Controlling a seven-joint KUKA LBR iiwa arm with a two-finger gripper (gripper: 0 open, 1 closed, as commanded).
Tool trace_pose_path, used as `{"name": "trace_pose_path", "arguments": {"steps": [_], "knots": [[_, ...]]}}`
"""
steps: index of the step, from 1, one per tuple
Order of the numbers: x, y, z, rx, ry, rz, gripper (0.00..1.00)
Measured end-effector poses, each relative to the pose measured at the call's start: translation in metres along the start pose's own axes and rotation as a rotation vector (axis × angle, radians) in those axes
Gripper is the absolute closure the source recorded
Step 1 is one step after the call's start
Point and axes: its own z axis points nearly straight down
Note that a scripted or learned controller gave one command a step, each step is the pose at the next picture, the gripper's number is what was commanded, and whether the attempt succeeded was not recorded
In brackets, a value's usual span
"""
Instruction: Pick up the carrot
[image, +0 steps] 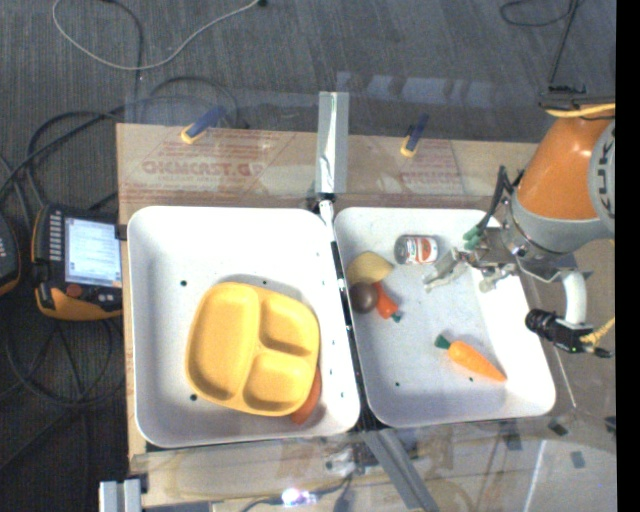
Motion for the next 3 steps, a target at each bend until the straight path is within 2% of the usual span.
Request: {"name": "trace_pose_path", "arguments": {"steps": [1,2,3], "knots": [[-0.037,-0.045,0.1,0.0,0.001,0.379,0.0],[-0.053,-0.07,0.106,-0.018,-0.005,-0.08,0.0],[-0.053,-0.068,0.096,-0.021,-0.005,-0.081,1.0]]}}
